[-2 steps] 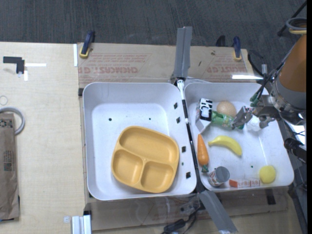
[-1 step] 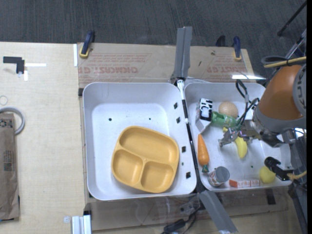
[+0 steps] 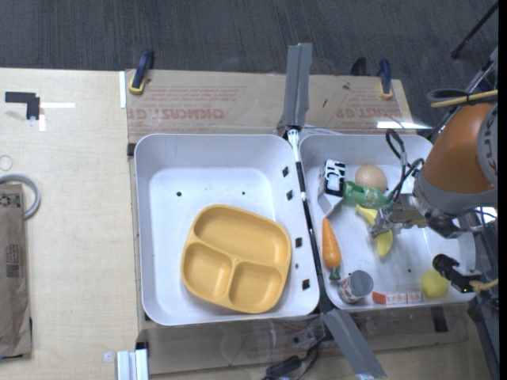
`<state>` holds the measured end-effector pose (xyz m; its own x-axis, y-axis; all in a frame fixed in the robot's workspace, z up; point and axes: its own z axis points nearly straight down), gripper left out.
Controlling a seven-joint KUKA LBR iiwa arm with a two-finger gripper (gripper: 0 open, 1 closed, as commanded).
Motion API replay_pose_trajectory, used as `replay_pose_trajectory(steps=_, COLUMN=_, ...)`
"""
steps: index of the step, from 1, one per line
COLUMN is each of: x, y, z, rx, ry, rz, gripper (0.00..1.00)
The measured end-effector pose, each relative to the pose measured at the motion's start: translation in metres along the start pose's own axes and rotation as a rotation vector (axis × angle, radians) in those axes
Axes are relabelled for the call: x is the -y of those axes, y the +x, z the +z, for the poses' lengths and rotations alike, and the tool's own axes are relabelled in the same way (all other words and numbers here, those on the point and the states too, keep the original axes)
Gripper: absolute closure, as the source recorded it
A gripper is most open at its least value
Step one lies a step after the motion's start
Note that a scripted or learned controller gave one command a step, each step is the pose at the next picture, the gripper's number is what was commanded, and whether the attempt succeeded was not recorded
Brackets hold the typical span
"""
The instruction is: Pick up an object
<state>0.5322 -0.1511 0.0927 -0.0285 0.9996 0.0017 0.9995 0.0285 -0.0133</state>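
Observation:
The right bin (image 3: 412, 145) holds several small objects. An orange carrot (image 3: 330, 244) lies along its left wall. A beige egg-shaped ball (image 3: 370, 177) sits at the back beside a black-and-white box (image 3: 335, 172) and a green piece (image 3: 364, 192). A yellow banana (image 3: 383, 244) lies in the middle, with my gripper (image 3: 385, 225) right over it, low in the bin. A small grey can (image 3: 358, 284), a red-and-white packet (image 3: 396, 297) and a yellow lemon (image 3: 434, 284) rest near the front wall.
The left bin (image 3: 158, 212) contains a yellow divided plate (image 3: 236, 258). A grey divider bar (image 3: 298, 85) rises between the bins at the back. The arm's orange band (image 3: 467, 153) overhangs the right bin's right side. A brown bag (image 3: 12, 275) lies at far left.

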Motion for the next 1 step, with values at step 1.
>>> replay_pose_trajectory(steps=1, x=-0.0112, y=0.0097, z=-0.1231, rx=0.003, ry=-0.012, rz=0.0, gripper=1.0)
